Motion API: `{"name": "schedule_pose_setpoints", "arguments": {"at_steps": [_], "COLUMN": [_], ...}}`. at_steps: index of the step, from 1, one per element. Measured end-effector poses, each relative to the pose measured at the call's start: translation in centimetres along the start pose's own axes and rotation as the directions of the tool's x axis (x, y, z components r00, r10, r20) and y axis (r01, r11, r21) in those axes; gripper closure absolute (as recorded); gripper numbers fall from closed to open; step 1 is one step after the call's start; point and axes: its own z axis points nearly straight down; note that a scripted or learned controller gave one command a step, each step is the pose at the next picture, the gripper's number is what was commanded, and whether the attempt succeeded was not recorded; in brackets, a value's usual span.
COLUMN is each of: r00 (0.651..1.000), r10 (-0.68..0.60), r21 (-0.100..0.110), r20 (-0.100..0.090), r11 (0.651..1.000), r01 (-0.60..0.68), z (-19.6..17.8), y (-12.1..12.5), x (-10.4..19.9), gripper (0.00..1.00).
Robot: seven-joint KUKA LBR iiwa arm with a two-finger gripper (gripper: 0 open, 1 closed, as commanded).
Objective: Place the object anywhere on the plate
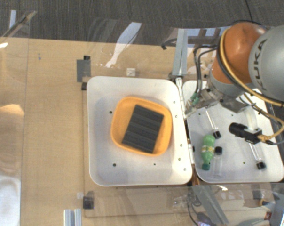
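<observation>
End effector (pixel 239 149) is hovering over the right bin (pixel 273 175), and we are reading it as open: its two thin fingers (pixel 211 124) are standing well apart with nothing between them. We are seeing a dark grey ribbed block (pixel 143 128) lying flat on the orange plate (pixel 117 126), turned a little askew and sitting wholly inside its rim. The plate is sitting near the middle of the left bin (pixel 99 164) on the surface (pixel 38 126). In the right bin, a small green bottle (pixel 207 150) is lying near the left wall, close to one fingertip but apart from it. The grey arm (pixel 276 60) with its orange band is reaching in from the right above that bin.
</observation>
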Motion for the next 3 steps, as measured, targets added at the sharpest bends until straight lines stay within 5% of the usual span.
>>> {"name": "schedule_pose_setpoints", "arguments": {"at_steps": [1, 2, 3], "r00": [1.0, 0.998, 0.998], "r10": [0.0, -0.056, -0.056], "r21": [-0.007, 0.009, 0.008], "r20": [0.002, -0.003, -0.003], "r11": [1.0, 0.998, 0.998], "r01": [0.0, 0.056, 0.056], "z": [-1.2, 1.2, 1.2], "y": [0.2, -1.9, -1.9], "x": [-0.1, 1.2, 1.2], "gripper": [1.0, 1.0, 0.0]}}
